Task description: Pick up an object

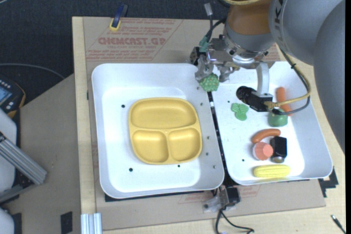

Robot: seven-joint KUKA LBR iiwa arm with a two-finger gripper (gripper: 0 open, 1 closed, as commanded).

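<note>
Where grey arm overhangs right bin [315, 123], far rim hidden. Jaws of gripper [210, 78] closed on knobbly green object [209, 84], raised above the bins' shared edge. Glossy yellow compartment tray [164, 130] in left bin [109, 118].

**Bench and bins**

A tan board [164, 35] (red print across its far end) covers the bench and carries two white bins touching side by side: the left bin [109, 134] and the right bin [312, 140]. A blue-and-yellow clip [117, 17] sits at the board's far edge.
</note>
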